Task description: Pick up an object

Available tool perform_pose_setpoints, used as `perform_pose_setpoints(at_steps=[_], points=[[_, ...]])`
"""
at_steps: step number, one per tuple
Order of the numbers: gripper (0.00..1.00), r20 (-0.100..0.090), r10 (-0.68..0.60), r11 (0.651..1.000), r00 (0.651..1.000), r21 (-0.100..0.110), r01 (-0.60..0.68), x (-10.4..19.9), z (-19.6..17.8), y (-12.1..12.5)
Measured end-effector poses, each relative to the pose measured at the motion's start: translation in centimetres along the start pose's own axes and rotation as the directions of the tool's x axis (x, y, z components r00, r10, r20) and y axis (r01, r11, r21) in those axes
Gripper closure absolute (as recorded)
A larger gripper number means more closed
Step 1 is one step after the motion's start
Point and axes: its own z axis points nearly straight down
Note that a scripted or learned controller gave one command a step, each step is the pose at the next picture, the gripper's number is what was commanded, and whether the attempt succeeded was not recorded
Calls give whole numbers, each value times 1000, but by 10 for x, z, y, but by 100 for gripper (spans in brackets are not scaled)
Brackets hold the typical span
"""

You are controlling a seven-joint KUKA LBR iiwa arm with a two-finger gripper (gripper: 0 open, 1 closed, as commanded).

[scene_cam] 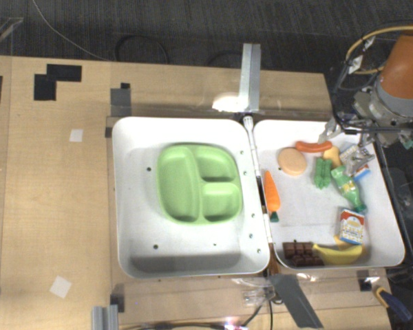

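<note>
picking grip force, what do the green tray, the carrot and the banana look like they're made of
Green tray: seemingly moulded plastic, matte, uniform colour with rounded compartment walls.
Carrot: likely toy plastic, smooth, flat orange with a green tip.
Banana: probably plastic too, even yellow with a slight sheen; rubber or foam can't be ruled out.

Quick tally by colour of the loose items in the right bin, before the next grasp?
Orange or red: 2, the carrot and the sausage
Tan: 1, the round bun
Green: 2, the vegetable and the bottle
Yellow: 1, the banana
Brown: 1, the chocolate bar
Multicoloured: 1, the small carton
Total: 8
</note>
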Motion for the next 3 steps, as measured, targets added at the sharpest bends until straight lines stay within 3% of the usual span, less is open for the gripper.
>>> perform_pose_setpoints(at_steps=[1, 2, 3], points=[[0, -7, -22, 1000, 1000, -7, 22, 36, 94, 31], [0, 2, -42, 999, 999, 0, 42, -2, 106, 46], [0, 3, -73, 997, 997, 2, 73, 40, 104, 77]])
